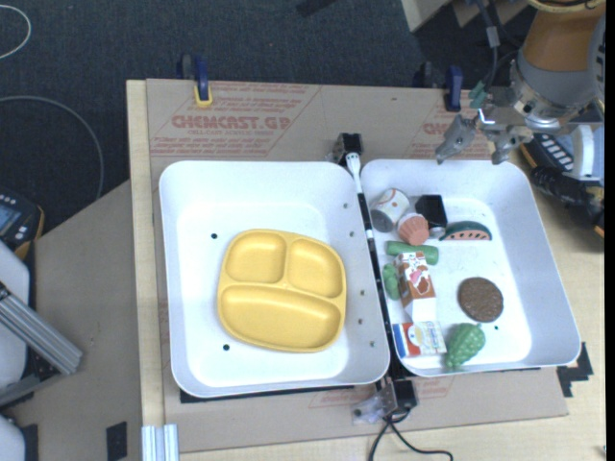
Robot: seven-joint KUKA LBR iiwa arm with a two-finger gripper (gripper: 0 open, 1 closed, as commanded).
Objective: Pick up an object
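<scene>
Yellow tray (282,289) x1 | white bins (183,257) x2 | gripper (479,140) open, empty

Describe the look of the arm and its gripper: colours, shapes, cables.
The arm is a thick rounded column with a broad orange band above a grey wrist. Dark cables run beside it. The gripper is small and metallic grey, with two slim fingers and a teal fitting near its base.

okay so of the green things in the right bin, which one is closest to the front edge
The bumpy green toy at the right bin's front rim, beside the small carton; the other green pieces lie farther back.
</scene>
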